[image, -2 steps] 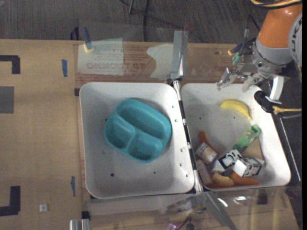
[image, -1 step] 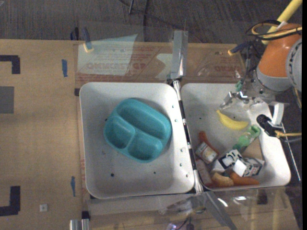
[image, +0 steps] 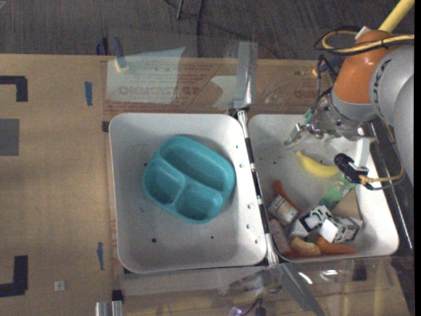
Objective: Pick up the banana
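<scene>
The yellow banana (image: 317,166) lies in the upper middle of the right bin (image: 263,143), on the bin floor. My gripper (image: 300,130) hangs over the bin's far part, just above and to the left of the banana, and is apart from it. Its fingers stand open with nothing between them. The grey arm with the orange band (image: 358,78) reaches in from the upper right.
The left bin (image: 131,242) holds a teal divided tray (image: 189,178). In the right bin's near half lie a red sausage (image: 281,191), a small can (image: 284,209), a green bottle (image: 337,191), a black-and-white cube (image: 317,218), an orange carrot (image: 335,247) and a tan piece (image: 306,245).
</scene>
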`<action>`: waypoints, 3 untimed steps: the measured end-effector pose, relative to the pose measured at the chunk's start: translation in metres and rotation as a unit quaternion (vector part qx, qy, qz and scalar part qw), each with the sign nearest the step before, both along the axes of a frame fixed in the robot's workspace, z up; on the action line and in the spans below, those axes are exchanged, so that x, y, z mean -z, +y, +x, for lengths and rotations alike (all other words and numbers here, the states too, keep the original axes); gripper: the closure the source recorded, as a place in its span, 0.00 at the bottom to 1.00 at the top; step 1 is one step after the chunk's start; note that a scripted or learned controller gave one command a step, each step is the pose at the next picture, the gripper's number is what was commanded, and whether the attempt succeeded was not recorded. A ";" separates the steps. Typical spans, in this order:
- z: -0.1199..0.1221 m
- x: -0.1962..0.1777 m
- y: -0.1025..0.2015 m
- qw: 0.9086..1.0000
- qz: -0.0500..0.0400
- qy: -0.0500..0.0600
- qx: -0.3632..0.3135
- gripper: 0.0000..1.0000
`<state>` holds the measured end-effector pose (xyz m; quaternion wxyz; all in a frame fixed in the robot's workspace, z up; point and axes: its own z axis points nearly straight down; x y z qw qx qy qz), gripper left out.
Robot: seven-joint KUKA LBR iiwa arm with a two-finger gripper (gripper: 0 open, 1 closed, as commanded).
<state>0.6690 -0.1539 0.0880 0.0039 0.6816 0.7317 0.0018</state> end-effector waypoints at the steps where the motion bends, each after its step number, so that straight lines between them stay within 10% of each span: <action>1: 0.003 -0.014 -0.001 1.000 -0.003 -0.005 -0.001 1.00; 2: 0.001 -0.001 -0.021 0.985 0.001 -0.001 0.175 1.00; 3: -0.001 0.000 -0.022 0.985 0.002 0.001 0.175 0.00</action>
